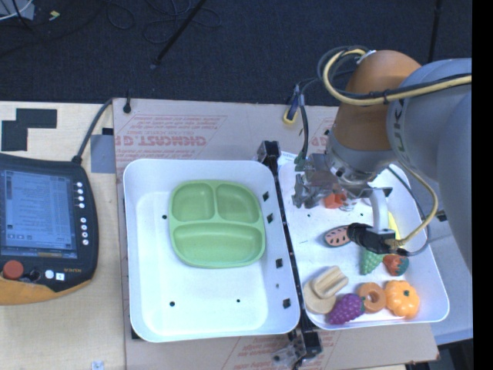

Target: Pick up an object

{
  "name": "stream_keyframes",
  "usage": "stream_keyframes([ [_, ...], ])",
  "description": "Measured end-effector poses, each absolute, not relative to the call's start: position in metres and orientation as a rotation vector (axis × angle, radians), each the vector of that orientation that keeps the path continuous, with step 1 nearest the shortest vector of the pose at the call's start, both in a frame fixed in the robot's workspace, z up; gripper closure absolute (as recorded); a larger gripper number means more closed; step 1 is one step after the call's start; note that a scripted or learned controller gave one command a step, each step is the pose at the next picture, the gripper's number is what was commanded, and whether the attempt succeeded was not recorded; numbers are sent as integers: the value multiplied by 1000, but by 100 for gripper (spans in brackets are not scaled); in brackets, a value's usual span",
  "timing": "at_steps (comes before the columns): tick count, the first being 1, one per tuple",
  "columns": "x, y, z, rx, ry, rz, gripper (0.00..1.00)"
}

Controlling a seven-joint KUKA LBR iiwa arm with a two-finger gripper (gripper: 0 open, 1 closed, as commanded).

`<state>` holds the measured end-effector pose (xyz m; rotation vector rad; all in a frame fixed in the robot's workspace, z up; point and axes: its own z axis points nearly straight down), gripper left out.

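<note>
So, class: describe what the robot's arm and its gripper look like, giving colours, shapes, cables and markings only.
The arm is bulky, rounded and grey, with a broad orange band above the wrist. A yellow cable and black ones loop around that band. Below sits a dark grey metal gripper. Dark lettering on the grey casing is too cropped to read.

A green divided plate [216, 223] lies in the left bin [146, 284] — three compartments (all bare). Left of it, a control pendant [45, 226] rests on the tabletop [65, 326].
</note>
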<state>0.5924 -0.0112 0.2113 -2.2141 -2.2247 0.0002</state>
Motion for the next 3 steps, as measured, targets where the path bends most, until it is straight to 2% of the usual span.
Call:
stream_keyframes([
  [1, 626, 35, 219, -2215, -2225, -2, 100],
  [2, 620, 44, 235, -2218, -2222, 1, 100],
  [3, 616, 44, 232, -2218, -2221, 6, 100],
])
